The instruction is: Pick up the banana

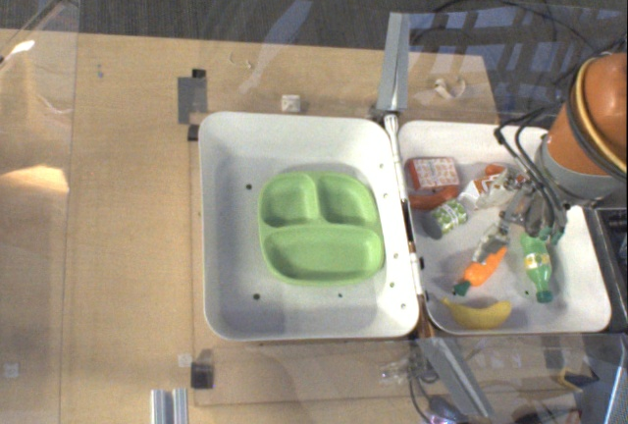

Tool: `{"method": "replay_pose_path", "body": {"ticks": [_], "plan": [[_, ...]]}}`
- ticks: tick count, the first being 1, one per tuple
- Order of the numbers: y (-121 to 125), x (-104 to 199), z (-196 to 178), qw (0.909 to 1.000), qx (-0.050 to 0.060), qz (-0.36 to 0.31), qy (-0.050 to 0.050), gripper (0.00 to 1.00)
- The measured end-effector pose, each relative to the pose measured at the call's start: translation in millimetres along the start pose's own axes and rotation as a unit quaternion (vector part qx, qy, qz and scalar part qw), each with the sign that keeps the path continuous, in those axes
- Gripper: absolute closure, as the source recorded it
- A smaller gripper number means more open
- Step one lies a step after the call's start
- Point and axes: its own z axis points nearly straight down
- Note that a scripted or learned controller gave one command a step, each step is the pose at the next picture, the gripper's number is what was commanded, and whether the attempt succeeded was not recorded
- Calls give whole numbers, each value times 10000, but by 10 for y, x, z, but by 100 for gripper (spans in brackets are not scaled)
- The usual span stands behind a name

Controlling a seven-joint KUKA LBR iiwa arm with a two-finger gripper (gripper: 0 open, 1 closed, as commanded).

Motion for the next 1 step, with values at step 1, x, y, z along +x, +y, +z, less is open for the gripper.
{"method": "replay_pose_path", "body": {"ticks": [1], "plan": [[343, 15, 587, 10000, -5, 65, -20, 0]]}}
